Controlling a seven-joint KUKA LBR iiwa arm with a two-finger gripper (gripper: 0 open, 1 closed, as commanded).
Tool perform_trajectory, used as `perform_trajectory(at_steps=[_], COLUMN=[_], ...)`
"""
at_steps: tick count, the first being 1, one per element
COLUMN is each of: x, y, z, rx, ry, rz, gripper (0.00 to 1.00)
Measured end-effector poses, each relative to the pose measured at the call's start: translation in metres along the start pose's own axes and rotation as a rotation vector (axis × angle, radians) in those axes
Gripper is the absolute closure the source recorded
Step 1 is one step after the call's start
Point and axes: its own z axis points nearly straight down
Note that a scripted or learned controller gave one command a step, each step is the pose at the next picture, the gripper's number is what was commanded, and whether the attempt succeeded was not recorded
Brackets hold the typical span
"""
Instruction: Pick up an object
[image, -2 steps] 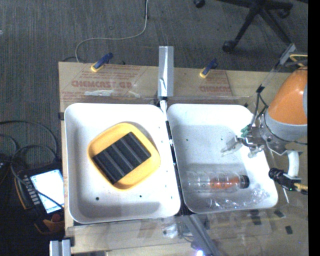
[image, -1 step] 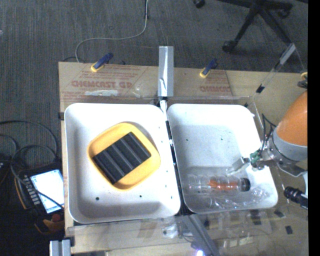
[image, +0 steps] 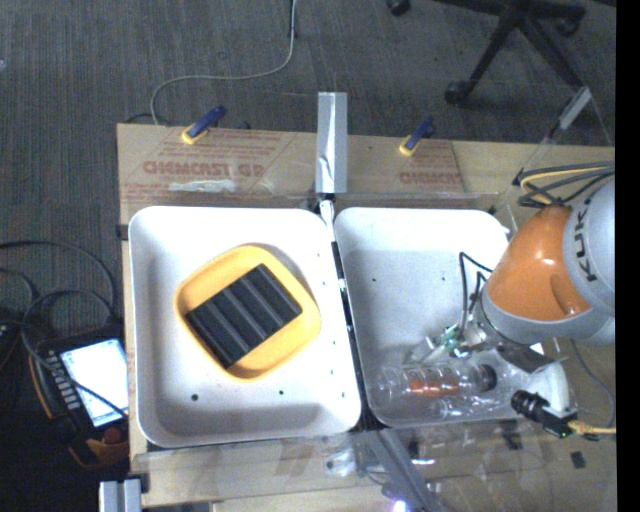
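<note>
Clear plastic bottle (image: 445, 383) against right bin (image: 400, 260) near wall; gripper (image: 462, 340) just above, grip state indeterminable; far half open.

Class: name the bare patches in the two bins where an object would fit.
Right white bin: its far-left floor, above the clear plastic bottle. Left white bin: margins around the yellow tray with black ribbed insert. Crowded: near-right corner, under the gripper.

A yellow tray-like object (image: 249, 311) with a black ribbed insert lies flat, turned at an angle, in the middle of the left bin. A clear plastic bottle (image: 447, 383) lies on its side near the right bin's front edge.
</note>
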Motion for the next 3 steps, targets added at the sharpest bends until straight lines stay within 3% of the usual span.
perform_trajectory(at_steps=[1,2,3], x=[-0.049,0.003,-0.054], y=[0.007,0.008,0.050], z=[-0.022,0.000,0.000], rx=[0.015,-0.002,0.006], ry=[0.007,-0.005,0.003], rz=[0.320,0.150,0.218], gripper=[0.00,0.00,0.00])
